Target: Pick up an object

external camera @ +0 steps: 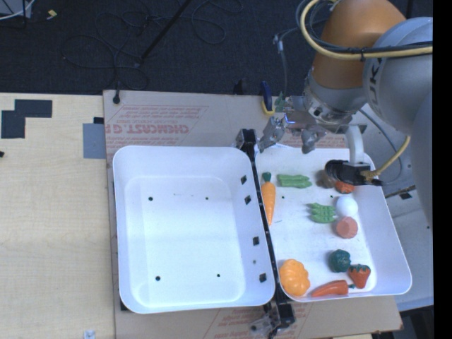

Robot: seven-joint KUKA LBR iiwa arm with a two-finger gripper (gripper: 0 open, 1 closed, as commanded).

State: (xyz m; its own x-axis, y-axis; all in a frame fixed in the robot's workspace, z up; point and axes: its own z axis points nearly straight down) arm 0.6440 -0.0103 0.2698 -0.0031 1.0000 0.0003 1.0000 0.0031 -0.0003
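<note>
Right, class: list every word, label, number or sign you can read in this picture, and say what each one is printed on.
Red printing on the brown cardboard sheet under the two shallow white bins: upside down to the camera and too blurred to read with certainty.
More red printing on the cardboard's near edge: too small and cut off to read.
Toy vegetables, bins, grey arm: no legible text.

Robotics lab: bench (pixel 49 210), twin white bins (pixel 134 168), loose floor cables (pixel 212 9).
</note>
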